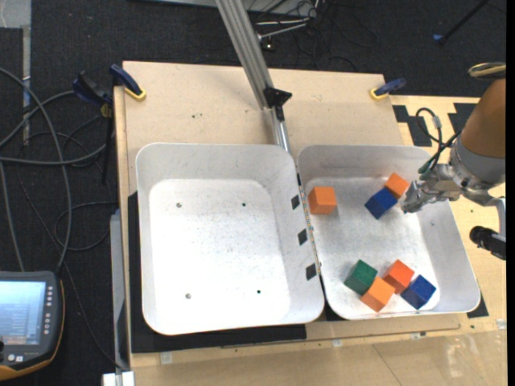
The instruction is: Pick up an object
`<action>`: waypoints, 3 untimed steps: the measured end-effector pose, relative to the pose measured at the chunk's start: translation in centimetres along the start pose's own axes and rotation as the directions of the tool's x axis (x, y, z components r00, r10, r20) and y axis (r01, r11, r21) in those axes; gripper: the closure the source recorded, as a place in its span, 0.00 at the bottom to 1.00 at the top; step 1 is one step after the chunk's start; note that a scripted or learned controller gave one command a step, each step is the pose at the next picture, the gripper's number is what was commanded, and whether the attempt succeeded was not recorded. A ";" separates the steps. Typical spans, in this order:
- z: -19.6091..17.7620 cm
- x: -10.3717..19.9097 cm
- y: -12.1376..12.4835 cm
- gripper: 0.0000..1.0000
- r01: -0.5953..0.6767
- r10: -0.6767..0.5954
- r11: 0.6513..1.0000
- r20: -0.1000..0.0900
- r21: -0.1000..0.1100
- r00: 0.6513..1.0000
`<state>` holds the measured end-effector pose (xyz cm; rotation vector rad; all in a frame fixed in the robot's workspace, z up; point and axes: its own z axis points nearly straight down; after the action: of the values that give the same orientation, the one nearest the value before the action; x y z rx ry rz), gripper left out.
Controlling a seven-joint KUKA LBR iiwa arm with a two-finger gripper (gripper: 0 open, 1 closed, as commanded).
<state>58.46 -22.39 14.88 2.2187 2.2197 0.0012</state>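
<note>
Bench [209, 107] of pale board fills the middle of the frame, carrying two white bins. The left bin [213, 236] sits beside the right bin [451, 256]. The arm [487, 135] enters at right. Its gripper [412, 199] hangs just beside a blue cube [381, 203] and an orange cube [396, 185]. Another orange cube [323, 200] lies left; a green cube [361, 277] sits lower right.
</note>
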 end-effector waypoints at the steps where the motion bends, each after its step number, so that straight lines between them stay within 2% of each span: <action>1: -6.2 0.4 -0.2 1.00 0.002 -0.002 1.000 0.001 -0.005 1.000; 2: -12.5 0.1 0.4 1.00 0.003 -0.003 1.000 0.002 -0.006 1.000; 3: -13.7 0.1 0.5 1.00 0.002 -0.002 1.000 0.000 0.000 1.000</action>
<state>58.95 -22.29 28.60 2.2158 2.2220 0.0015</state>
